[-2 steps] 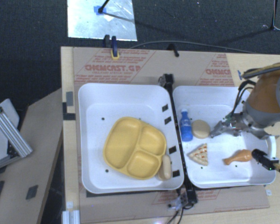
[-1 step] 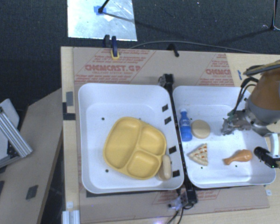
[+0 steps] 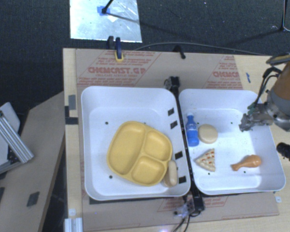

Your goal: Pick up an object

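Dark carpet surrounds a pale wooden bench [image 3: 48,129] that carries a brown cardboard sheet [image 3: 135,66] and two shallow white bins side by side. Red lettering printed twice on the cardboard reads roughly "CHEMCAST G.P.", partly covered by the bins.

From the right edge the grey arm [image 3: 285,100], with its orange band, bends down toward the right bin [image 3: 232,178]. Its claw [image 3: 246,122] hangs over that bin's right side, near the far wall, apart from every object; I cannot tell how the claw stands, since it is small and dark here.

In the right bin, a blue bottle [image 3: 192,130] lies against the left wall, its white cap toward the far side, long axis running near to far. A round tan disc [image 3: 208,133] touches it. A pizza-slice toy [image 3: 206,159] lies nearer, tip pointing left. An orange drumstick [image 3: 246,163] lies with its long axis left to right, thin end left.

The left bin [image 3: 101,100] holds a yellow divided tray [image 3: 137,151], with a tan roll [image 3: 171,173] at its near right corner.
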